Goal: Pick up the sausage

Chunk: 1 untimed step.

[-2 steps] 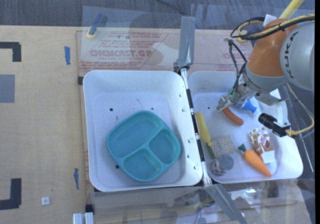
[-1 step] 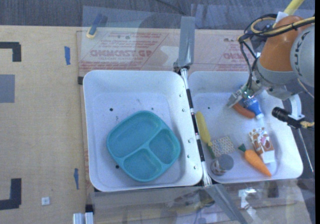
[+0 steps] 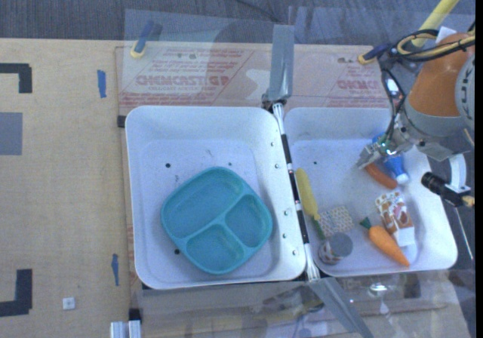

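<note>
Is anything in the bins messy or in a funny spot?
Mostly tidy. One funny spot: the yellow corn cob leans against the right bin's left wall instead of lying flat. The teal plate sits crooked in the left bin.

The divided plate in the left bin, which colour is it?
Teal, plain, seen in the camera view: the divided plastic plate.

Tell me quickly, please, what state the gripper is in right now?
Gripper: low in the right bin, over the sausage; open or shut cannot be told.
</note>
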### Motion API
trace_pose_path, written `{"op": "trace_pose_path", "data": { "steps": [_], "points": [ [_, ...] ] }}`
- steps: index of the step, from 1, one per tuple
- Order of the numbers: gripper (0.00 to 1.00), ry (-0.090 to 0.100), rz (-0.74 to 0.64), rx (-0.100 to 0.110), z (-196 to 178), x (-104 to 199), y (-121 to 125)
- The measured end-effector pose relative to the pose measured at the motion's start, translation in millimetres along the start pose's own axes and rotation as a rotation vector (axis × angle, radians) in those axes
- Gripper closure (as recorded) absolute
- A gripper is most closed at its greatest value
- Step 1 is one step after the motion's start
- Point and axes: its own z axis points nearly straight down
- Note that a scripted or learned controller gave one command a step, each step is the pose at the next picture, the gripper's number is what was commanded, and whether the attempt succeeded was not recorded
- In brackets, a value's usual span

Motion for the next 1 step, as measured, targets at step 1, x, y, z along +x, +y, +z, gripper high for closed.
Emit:
{"op": "trace_pose_path", "data": {
  "steps": [1],
  "points": [
    [1.00,0.002,0.027,0.009,-90.0,66.8,73.2]
  ]
}}
